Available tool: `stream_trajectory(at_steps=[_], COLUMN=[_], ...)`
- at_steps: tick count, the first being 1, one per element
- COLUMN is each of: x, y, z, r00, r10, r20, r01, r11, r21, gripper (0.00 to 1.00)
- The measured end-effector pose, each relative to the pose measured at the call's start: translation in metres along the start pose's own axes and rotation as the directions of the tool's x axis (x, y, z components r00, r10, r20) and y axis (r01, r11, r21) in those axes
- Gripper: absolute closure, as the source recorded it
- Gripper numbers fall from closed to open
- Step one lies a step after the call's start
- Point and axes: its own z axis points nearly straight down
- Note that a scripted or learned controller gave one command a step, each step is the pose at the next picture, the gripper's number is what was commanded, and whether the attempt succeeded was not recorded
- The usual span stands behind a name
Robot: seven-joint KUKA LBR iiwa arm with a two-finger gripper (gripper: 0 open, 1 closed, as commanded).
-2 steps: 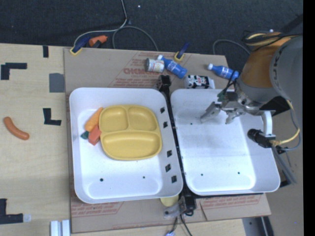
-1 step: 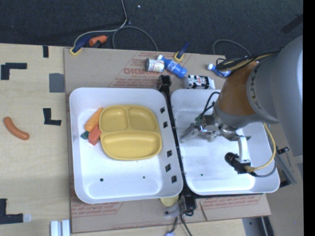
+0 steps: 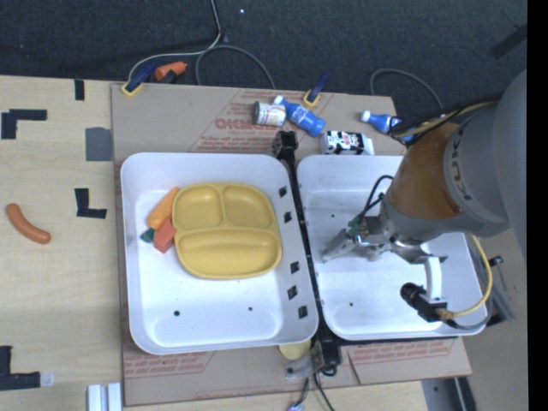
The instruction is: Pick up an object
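The hand (image 3: 336, 247), fingers spread and holding nothing, hangs low in the right bin (image 3: 342, 315) (the yellow divided plate (image 3: 227, 229) lies in the left bin (image 3: 205, 332)), so closing here likely grabs nothing.

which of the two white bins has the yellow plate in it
The left bin. It holds the yellow divided plate, with an orange and a red piece tucked at the plate's left edge. The right bin has the gripper over it instead.

My bins (image 3: 205, 336) look like smooth, slightly glossy white plastic; the yellow divided plate (image 3: 227, 229), centre-left, is matt plastic; beneath lies matt brown cardboard (image 3: 214, 127) on pale wood (image 3: 51, 178); my wrist band (image 3: 428, 174) gleams orange.
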Motion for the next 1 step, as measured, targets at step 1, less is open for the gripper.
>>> stream_trajectory(at_steps=[1], x=[0.0460], y=[0.0267], z=[-0.1032], r00=[1.000], r10=[-0.006], r20=[-0.003], r01=[0.006], r11=[1.000], r21=[0.000], gripper=[0.00])
